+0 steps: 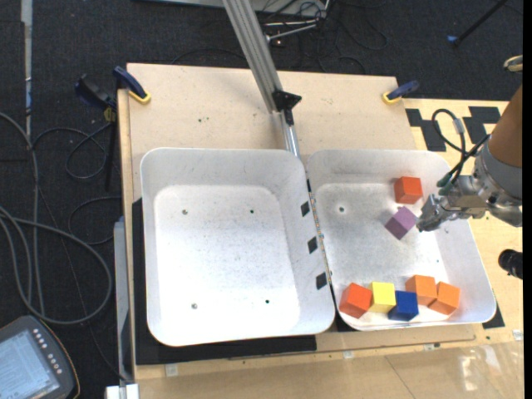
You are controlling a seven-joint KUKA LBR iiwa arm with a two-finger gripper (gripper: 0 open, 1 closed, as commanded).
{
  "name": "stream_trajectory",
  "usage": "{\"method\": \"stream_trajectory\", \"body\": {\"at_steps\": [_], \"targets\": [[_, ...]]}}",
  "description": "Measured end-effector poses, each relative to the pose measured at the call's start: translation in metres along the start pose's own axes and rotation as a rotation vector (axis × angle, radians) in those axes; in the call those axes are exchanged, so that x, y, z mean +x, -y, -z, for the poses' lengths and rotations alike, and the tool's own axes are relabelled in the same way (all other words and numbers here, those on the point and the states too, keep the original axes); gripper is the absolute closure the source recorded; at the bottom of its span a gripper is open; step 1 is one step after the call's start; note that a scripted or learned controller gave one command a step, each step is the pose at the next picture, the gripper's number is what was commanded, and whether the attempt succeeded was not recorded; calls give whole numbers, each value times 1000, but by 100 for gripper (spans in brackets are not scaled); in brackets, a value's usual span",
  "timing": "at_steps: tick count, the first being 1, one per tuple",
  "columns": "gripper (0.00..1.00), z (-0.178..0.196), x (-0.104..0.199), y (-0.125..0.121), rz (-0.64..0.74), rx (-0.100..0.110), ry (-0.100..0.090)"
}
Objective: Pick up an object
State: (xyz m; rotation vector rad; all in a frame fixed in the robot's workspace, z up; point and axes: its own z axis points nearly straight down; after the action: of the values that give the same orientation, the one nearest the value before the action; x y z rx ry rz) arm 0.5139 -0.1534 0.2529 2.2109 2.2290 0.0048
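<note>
The front edge of the right bin (478, 260) carries a row of blocks: a red-orange block (357, 299), a yellow block (383, 294), a blue block (406, 305), and two orange blocks (422, 288) (447, 297) at the right end, all close together or touching. Farther back, near the bin's centre, a purple block (401, 222) lies tilted on the floor. The gripper (431, 218) sits just beside this block on its right; whether it contacts or holds the block cannot be determined, and the tool's opening state is likewise not discernible. Beyond the purple block, a further orange block (407, 189) rests alone. The left bin (158, 173) adjoins the right bin. Two clamps (131, 84) (401, 91) sit at the far corners of the bench (208, 110).
</note>
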Motion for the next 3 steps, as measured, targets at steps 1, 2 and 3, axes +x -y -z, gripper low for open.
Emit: {"method": "stream_trajectory", "body": {"at_steps": [1,2,3], "targets": [[100,-12,49,-9,0,4,-1],[100,-16,96,-34,0,2,0],[100,-10,145,-40,0,2,-1]]}}
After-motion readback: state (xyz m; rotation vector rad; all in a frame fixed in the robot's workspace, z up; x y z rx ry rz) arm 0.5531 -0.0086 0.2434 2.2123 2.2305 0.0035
